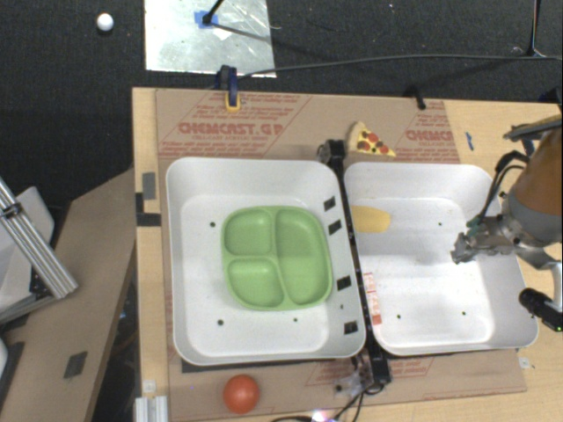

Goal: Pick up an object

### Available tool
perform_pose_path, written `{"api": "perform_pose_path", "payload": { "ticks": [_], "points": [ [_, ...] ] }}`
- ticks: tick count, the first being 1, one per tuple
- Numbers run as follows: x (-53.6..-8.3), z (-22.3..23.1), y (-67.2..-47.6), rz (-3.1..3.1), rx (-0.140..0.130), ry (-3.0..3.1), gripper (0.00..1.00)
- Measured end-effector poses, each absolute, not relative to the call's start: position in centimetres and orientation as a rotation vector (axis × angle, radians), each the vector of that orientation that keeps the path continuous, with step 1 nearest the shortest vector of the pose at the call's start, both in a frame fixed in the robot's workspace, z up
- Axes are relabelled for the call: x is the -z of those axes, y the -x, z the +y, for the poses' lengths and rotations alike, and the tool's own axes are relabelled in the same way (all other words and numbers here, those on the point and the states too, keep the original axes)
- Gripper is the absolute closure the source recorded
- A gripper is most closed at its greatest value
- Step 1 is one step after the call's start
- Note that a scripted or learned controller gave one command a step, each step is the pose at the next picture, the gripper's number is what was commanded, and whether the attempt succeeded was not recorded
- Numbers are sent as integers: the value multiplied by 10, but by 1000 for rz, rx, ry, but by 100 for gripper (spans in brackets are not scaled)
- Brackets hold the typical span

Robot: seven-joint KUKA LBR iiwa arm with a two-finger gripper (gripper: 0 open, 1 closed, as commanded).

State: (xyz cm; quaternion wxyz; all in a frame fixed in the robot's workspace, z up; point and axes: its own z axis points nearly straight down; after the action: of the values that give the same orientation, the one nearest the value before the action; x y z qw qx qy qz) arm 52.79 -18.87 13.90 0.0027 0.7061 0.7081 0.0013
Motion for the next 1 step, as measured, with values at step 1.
{"api": "perform_pose_path", "payload": {
  "ticks": [1],
  "points": [
    [-193, -179, -531, 2223, -5, -2212, 100]
  ]
}}
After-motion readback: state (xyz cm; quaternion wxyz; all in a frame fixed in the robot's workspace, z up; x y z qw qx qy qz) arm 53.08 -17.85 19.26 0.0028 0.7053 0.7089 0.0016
